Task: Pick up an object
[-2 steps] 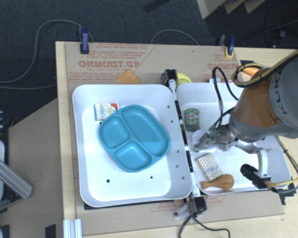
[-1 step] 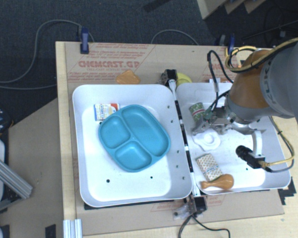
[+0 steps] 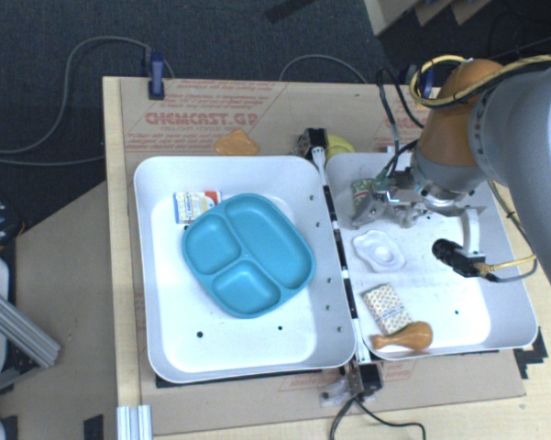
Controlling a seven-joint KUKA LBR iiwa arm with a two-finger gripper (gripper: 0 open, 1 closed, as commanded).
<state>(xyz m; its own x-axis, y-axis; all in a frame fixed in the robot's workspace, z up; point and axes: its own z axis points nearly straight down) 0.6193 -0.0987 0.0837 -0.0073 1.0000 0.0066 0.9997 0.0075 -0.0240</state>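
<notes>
In the right bin [image 3: 481, 305], three loose things lie below the gripper [image 3: 378, 207]. A white crumpled piece [image 3: 378, 250] sits nearest it, left of the bin's centre, roundish with no clear long axis. Lower down, a patterned packet [image 3: 388, 307] has its long axis running from upper left to lower right. Just beneath that, an orange-brown club-shaped piece [image 3: 405, 337] lies almost level along the bin's lower rim, with its thick end to the right and its thin end pointing left.

The grey arm [image 3: 509, 126] comes in from the upper right and bends down. The gripper hangs over the bin's upper left part; whether it is spread or closed cannot be told.

The left bin [image 3: 165, 282] holds a blue divided plate [image 3: 247, 255], tilted on the diagonal, and a small carton [image 3: 192, 205] touching the plate's upper left edge. Both bins rest on the counter [image 3: 124, 154].
</notes>
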